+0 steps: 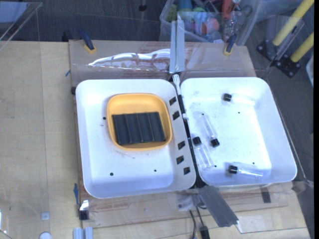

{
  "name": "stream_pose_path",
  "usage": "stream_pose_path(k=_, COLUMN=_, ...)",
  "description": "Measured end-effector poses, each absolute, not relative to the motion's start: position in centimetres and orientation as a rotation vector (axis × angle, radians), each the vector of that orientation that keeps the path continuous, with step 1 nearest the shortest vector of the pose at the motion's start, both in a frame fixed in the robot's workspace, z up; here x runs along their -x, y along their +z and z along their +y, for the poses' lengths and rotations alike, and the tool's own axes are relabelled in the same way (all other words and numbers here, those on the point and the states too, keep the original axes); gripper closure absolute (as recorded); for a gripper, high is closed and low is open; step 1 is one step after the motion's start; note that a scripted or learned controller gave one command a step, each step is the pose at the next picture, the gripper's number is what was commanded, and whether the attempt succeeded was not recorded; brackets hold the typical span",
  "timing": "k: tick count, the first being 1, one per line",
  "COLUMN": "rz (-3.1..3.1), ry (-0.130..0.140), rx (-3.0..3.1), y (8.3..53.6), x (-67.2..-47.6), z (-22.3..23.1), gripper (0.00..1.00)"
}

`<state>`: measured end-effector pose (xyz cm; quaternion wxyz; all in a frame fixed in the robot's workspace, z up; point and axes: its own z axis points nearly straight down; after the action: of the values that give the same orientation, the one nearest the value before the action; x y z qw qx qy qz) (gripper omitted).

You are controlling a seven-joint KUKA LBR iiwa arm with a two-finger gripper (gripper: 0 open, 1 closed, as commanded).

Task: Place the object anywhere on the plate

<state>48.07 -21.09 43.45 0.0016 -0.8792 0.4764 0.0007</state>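
- Nearest the camera, the pale wooden bench [35, 133] carries a grey metal bracket [217, 209] lying at a slant just below the seam of the two bins, with dark cables [195, 222] running off beside it.
- Whether the gripper is open or closed cannot be told.
- The left bin [89, 180] holds a yellow plate [115, 106] with rounded corners, set a little toward the far side.
- A dark ribbed rectangular object [138, 127] lies flat on the plate, inside its rim, covering most of the plate's floor.
- A row of small black tabs [179, 144] runs along the seam where the bins meet.
- The right bin [280, 169] holds clear tubes with black caps.
- One tube [245, 171] lies at the near edge, two more [206, 128] sit close to the seam, and another [236, 99] is near the far side.
- Small dark specks dot the floors of both bins.
- Beyond the bins, a wrinkled clear plastic sheet [132, 60] lies over a brown board, pinned by a blue clamp [88, 45] on the left and another [229, 46] on the right.
- An upright metal post [175, 46] rises from the far end of the seam.
- A clear panel [17, 20] stands at the bench's far left corner.
- Farthest back, on dark carpet, a clear tub [212, 11] is packed with colourful toys, and yellow tubes [295, 16] lean at the right.
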Motion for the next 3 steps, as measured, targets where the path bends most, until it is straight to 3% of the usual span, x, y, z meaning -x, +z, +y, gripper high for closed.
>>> stream_pose_path(k=1, rz=1.234, ry=-0.001, rx=2.885, y=43.4, x=-48.1, z=-21.4, gripper=1.00)
stream_pose_path(k=2, rz=0.988, ry=-0.003, rx=2.977, y=43.4, x=-49.9, z=-21.7, gripper=1.00)
stream_pose_path(k=3, rz=0.438, ry=-0.001, rx=3.105, y=41.9, x=-48.7, z=-22.1, gripper=1.00)
